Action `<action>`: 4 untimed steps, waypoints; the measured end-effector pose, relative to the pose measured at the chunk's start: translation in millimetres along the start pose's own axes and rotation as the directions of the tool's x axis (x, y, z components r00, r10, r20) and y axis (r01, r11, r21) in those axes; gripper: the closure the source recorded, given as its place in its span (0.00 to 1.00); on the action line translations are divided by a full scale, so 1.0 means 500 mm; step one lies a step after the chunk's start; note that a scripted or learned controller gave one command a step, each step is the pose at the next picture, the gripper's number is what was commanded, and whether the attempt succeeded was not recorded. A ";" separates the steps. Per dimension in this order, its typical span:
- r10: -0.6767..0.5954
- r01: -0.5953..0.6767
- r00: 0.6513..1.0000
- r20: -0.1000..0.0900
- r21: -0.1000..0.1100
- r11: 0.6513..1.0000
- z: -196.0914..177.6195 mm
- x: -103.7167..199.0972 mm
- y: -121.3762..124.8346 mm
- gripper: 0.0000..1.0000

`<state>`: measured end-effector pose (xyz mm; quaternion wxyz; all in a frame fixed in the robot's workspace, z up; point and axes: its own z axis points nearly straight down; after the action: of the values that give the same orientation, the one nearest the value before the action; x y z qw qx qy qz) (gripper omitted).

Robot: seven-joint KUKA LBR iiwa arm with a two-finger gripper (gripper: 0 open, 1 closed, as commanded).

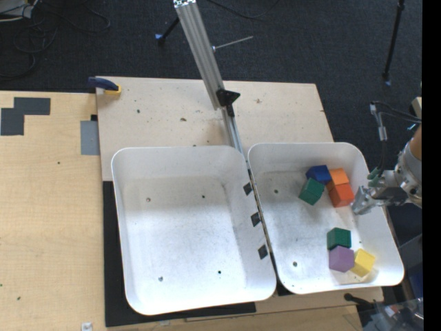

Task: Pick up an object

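The blocks you are after are all sitting in the right bin (303, 154), and every place below is given relative to that bin. Near its far right corner, a blue block (318, 172), a dark green block (311, 191) and two orange blocks (339, 187) are crowding together, touching one another. Toward its near right corner, a second green block (338, 238), a purple block (340, 258) and a yellow block (364, 261) are forming another tight cluster, the yellow one lying against the bin's right wall.

The gripper (363, 202) is hanging over the bin's right rim, between the two clusters and just beside the orange blocks. You are seeing it from above at a slant, and I cannot tell how far its jaws are parted; no block is showing between them.

The left bin (138, 164) is lying edge to edge with the right bin. A slanted aluminium bar (200, 43) is rising from behind the seam where the two meet, topped with a black-and-white checkered tag (185, 0). A blue-and-yellow clamp (105, 85) is resting on the bench far beyond the left bin. No brand or readable writing is showing anywhere.
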<state>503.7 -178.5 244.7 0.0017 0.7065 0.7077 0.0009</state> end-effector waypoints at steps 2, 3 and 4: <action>-0.003 0.003 1.000 -0.004 0.006 1.000 -0.005 0.185 0.000 1.00; -0.004 0.004 1.000 -0.004 0.006 1.000 -0.018 0.289 -0.002 1.00; -0.003 0.003 1.000 -0.004 0.008 1.000 -0.021 0.400 -0.017 1.00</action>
<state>494.6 21.4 254.9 -0.0027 0.7054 0.7088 -0.0007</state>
